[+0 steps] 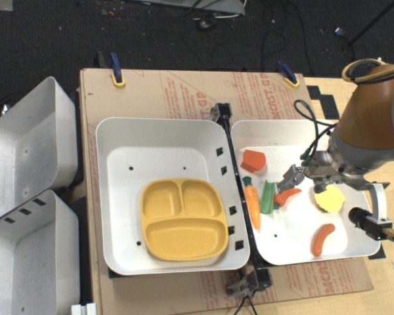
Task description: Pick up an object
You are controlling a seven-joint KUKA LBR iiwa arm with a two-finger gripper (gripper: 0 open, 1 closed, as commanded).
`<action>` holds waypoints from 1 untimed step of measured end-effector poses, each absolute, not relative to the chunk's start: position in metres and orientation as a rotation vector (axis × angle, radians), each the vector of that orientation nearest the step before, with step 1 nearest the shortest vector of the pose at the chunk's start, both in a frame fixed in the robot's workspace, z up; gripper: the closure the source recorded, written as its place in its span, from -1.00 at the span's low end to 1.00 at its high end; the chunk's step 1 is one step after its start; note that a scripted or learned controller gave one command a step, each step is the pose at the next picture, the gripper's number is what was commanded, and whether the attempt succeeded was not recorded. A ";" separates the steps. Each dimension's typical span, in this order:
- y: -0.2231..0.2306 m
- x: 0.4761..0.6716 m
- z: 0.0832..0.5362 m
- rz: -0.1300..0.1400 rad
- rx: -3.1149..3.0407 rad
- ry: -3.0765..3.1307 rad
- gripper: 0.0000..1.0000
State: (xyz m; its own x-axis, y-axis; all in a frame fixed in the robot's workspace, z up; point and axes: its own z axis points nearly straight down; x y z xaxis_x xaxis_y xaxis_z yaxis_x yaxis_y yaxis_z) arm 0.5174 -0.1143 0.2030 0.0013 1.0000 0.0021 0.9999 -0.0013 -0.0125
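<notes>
In the camera view, the grey arm [371,120] with its orange band reaches in from the right, wrist bent low over the right bin [276,131]. Its gripper [293,176] points left toward the middle of that bin; the tips are small and dark, and I cannot tell how they stand or whether anything sits between them.

Just below the gripper lies a red pepper-like piece [287,195], beside a green vegetable [268,197] and, further left, a carrot [252,205]. Up and left of the gripper sits an orange-red block [253,160]. To its right a yellow piece [329,200] is partly covered by the wrist, with a red sausage [322,239] lower down.

The left bin [118,195] holds a yellow divided tray [182,220]. Both bins rest on a cardboard sheet [177,90] over a dark floor.
</notes>
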 end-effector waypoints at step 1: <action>-0.114 0.520 0.208 0.001 -2.219 -2.221 -1.00</action>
State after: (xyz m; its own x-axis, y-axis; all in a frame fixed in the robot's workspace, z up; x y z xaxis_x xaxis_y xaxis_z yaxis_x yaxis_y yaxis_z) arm 0.5201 -0.1142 0.2084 -0.0009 1.0000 0.0006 1.0000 0.0009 -0.0014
